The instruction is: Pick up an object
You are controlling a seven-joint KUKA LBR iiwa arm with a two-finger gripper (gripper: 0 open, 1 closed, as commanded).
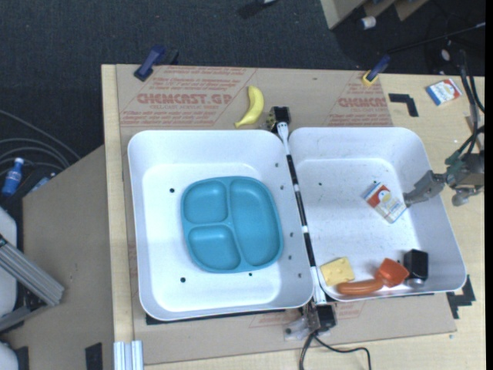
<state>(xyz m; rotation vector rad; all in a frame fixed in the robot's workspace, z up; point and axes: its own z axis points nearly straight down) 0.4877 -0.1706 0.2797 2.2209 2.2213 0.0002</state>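
Bench: a cardboard-topped bench (231, 91) carries two shallow white plastic bins side by side, seen from above at a slant.
Left bin: the left white bin (154, 168) holds a turquoise three-compartment plastic plate (231, 223), lying flat near its middle.
Right bin: the right white bin (339, 149) holds the candidates for picking, all toward its near and right side.
Arm: the grey two-finger gripper (420, 190) reaches in over the right bin's right rim; whether its tips are apart or together cannot be told at this size.
Banana: a small yellow toy banana (251, 106) lies on the bench beyond the bins.
Carton: a small white-and-red carton (384, 201) lies just beside the gripper's tip, the likeliest target.
Corner cluster: an orange sausage-shaped toy (360, 287), a yellow cheese-like wedge (337, 271), a red-orange block (394, 271) and a black block (416, 264) crowd the near corner.
Doing it well: centre over the carton, descend straight and close across its narrow side.
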